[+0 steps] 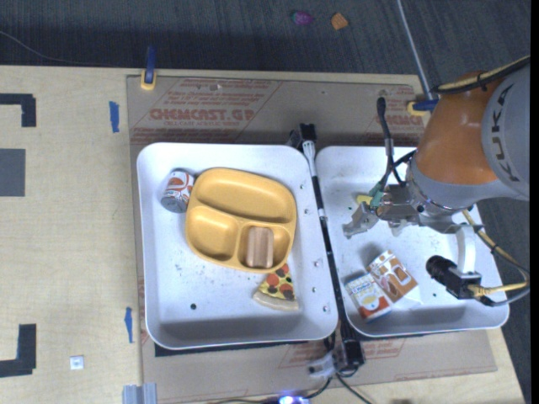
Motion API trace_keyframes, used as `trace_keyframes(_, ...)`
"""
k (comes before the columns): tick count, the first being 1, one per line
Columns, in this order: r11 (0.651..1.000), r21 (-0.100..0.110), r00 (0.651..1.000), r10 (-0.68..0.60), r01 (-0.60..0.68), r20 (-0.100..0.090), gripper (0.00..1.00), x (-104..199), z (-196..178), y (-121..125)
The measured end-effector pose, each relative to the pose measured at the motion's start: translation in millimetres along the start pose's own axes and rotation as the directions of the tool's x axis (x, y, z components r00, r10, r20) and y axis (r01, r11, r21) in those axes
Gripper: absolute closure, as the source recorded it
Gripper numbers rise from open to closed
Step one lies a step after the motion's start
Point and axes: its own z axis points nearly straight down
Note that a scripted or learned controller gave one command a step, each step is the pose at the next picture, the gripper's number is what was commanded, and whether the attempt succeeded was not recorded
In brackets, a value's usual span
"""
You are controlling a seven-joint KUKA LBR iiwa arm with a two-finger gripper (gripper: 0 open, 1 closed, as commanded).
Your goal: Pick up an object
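Arm [472,150]: grey casing, broad orange band above wrist, dark lettering partly visible on grey shell. Black cables looped at wrist. Gripper [360,221]: small, metallic grey, yellow-green detail beside it.

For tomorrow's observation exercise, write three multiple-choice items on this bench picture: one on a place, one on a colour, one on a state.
1. Where does the pizza slice lie?
A. left bin
B. right bin
C. on the bench

2. What colour is the divided tray?
A. blue
B. yellow
C. green

3. How does the can rest?
A. upright
B. on the tray
C. on its side

Key: 1 A, it lies on the left bin floor below the tray. 2 B, plainly yellow. 3 C, it lies tipped beside the tray's left edge.
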Motion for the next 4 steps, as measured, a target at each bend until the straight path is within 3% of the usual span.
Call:
trace_keyframes(1,1.0,-0.001,1.0,0.001,-0.001,0.001,0.0,-47.0,90.7,-1.6)
trace_keyframes(2,1.0,-0.017,1.0,-0.003,0.003,0.002,0.0,-49.6,95.1,-14.4)
trace_keyframes(3,1.0,-0.022,1.0,0.005,-0.004,0.014,1.0,-56.0,84.0,-14.2)
trace_keyframes(4,1.0,-0.022,1.0,0.004,-0.004,0.014,0.0,-55.9,84.2,-14.4)
